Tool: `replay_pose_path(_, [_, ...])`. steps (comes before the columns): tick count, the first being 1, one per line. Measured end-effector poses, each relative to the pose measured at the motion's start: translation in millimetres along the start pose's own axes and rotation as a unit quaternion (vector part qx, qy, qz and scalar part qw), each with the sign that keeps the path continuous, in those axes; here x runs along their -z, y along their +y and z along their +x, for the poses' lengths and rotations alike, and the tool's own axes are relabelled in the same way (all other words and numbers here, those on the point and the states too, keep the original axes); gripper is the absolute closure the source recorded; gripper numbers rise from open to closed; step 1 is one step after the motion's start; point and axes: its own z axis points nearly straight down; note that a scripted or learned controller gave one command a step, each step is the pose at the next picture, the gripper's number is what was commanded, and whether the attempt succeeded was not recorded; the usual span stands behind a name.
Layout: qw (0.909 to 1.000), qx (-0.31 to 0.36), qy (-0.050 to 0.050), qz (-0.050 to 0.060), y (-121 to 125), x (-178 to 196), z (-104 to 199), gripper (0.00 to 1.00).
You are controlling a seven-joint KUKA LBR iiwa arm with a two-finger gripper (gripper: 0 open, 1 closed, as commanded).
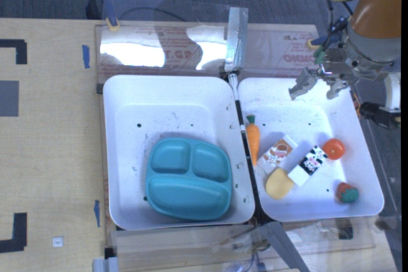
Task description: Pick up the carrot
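Pale wooden surface (51, 137) carries two shallow white plastic bins: left bin (121, 99) holds a teal moulded compartment tray (189, 178), right bin (360, 137) holds the small items. Grey arm with orange band (376, 9) sits upper right of frame, end effector (319, 87) hovering over the right bin's top edge, fingers spread apart, nothing between them. Looks like approach stage, grasp not yet made. Target: small orange carrot with green top (253, 140), lying roughly vertical in frame, tight against the right bin's left wall, just beside a printed snack packet (277, 154). Next move, I'd judge: traverse down-left in frame, then descend; wall proximity leaves little finger clearance. Also nearby: yellow rounded block (278, 183), orange ball (333, 149).
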Motion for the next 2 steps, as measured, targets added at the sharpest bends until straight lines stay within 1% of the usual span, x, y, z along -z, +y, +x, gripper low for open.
replay_pose_path(1, [0.9575, -0.288, 0.000, 0.003, 2, -138, 3, 0.00])
replay_pose_path(2, [0.9757, -0.219, 0.001, -0.005, 0, -78, 21, 0.00])
